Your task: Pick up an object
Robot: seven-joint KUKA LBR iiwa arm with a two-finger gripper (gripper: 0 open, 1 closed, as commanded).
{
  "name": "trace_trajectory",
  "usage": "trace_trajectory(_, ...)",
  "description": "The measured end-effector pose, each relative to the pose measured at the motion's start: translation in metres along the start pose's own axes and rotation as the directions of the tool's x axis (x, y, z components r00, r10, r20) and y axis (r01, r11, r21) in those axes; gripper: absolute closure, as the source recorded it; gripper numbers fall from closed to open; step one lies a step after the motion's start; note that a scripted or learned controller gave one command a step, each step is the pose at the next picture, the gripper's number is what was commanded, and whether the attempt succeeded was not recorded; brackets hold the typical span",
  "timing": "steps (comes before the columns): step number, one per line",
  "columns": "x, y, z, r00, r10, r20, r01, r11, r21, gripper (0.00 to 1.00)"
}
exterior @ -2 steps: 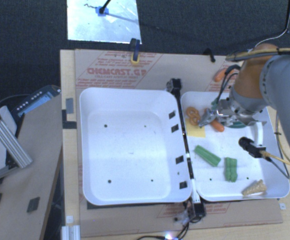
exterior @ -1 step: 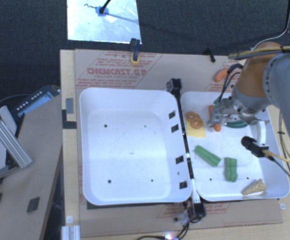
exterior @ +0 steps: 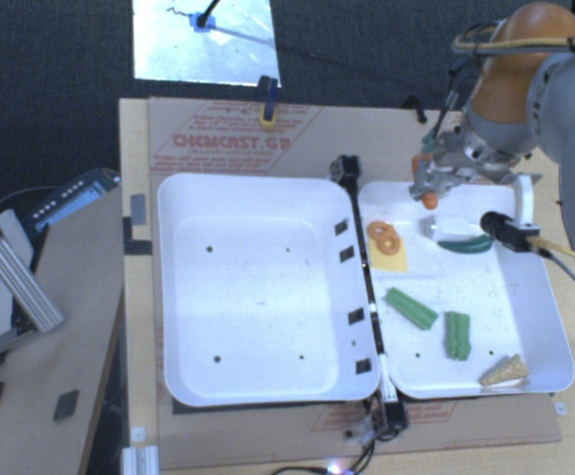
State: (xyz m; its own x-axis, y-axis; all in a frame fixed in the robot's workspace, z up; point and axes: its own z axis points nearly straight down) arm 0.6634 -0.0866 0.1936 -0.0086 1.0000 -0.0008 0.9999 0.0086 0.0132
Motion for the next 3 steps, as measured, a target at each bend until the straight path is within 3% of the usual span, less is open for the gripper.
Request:
trace_trajectory(1, 0.055, -0.023, -0.022, 1.000, -0.001, -0.003, 0.001, 1.000, 0.010, 1.00)
trace_trajectory(2, 0.103, 0.008, -0.026, 1.000, -0.001, -0.003, 0.001, 1.000, 0.008, 1.00)
trace_trajectory(3, 0.142, 0.008, -0.050, 1.000, 0.000, -0.003, 0.000, 1.000, 0.009, 1.00)
